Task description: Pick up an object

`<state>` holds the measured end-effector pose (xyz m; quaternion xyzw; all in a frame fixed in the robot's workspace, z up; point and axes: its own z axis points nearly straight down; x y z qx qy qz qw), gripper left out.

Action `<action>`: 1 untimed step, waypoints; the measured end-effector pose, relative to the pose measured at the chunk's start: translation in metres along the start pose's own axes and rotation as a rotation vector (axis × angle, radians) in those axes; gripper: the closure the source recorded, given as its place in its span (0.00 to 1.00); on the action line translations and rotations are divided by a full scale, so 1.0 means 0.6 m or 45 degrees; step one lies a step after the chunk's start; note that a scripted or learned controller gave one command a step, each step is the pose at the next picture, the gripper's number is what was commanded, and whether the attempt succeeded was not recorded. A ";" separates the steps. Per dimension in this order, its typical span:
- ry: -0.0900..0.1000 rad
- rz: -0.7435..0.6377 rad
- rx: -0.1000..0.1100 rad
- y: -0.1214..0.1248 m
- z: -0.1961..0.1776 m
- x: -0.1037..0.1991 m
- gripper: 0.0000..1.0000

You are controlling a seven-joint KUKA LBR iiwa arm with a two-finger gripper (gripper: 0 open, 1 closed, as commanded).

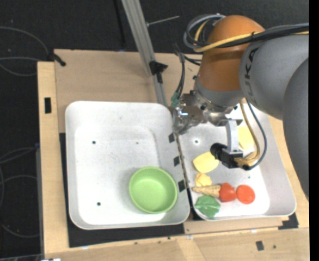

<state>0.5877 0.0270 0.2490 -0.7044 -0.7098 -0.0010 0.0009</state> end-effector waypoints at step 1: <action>-0.002 0.001 0.002 -0.046 0.017 0.084 1.00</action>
